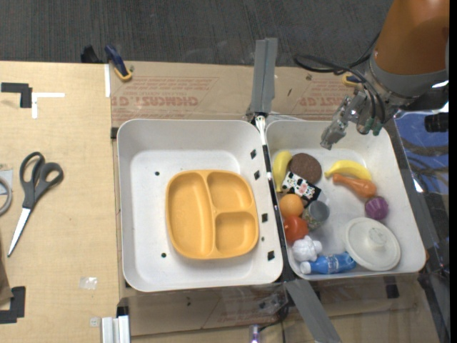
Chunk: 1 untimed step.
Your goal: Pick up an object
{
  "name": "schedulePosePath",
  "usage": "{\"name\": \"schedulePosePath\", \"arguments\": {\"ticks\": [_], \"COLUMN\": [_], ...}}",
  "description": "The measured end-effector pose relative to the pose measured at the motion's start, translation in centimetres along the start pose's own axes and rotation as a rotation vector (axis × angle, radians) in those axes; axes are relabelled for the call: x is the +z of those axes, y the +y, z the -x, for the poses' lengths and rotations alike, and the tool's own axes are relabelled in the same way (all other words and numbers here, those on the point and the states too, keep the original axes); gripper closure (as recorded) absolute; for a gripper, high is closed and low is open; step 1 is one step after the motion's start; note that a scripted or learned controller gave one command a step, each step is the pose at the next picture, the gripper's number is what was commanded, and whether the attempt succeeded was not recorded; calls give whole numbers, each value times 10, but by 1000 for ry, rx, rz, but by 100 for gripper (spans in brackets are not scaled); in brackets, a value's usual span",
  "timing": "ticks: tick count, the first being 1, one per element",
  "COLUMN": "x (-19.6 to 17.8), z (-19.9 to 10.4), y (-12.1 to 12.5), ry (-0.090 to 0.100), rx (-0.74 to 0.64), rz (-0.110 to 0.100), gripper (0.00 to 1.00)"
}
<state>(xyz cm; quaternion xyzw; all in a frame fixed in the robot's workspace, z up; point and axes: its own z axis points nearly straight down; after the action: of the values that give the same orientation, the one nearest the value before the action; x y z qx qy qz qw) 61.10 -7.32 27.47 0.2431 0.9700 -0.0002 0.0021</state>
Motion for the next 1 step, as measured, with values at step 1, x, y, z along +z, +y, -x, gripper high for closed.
{"name": "schedulePosePath", "arguments": {"ticks": [1], "x": [124], "z": [-13], "y": [-32], "ry": [2], "rx": [-404], "rz": [1], "gripper": [100]}}
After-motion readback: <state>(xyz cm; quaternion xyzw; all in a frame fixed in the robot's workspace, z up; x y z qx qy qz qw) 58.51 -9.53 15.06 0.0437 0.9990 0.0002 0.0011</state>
